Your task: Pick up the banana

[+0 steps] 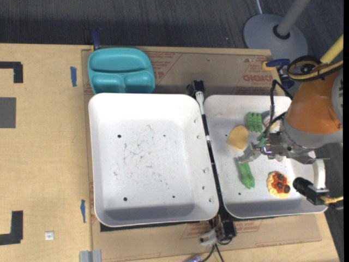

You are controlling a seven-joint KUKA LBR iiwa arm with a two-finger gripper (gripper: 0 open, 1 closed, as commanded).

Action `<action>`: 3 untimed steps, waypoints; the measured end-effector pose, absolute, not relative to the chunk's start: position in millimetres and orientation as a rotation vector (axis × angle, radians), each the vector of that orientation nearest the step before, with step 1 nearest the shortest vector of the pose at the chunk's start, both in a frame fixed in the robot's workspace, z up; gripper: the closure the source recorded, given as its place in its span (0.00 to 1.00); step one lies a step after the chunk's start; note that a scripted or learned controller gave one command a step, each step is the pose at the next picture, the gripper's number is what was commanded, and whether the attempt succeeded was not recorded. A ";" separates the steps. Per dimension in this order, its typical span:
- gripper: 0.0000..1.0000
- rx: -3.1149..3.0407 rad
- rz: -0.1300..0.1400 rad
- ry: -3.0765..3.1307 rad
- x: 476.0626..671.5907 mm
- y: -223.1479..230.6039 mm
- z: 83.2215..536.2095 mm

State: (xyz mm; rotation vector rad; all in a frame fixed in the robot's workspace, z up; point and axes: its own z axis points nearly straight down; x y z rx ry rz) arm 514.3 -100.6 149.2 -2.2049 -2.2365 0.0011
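Gripper (255,152): jaw state cannot be told | banana (238,137): apparently the yellow piece, right bin (232,203) left-centre | advice: descend squarely, straddling it.

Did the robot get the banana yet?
Not yet. Nothing looks lifted: the toys, a knobbly green block, a round pale-yellow piece, a long green vegetable and a small pizza slice, all lie in the right white bin. The gripper is low among them. I can't pick out a banana; grabbing and lifting remain.
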 end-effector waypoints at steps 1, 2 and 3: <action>0.00 -2.534 0.001 -1.856 483.7 4.8 184.3; 0.00 -2.309 0.003 -2.126 478.9 71.5 184.3; 0.00 -2.257 -0.017 -2.203 483.9 105.4 127.2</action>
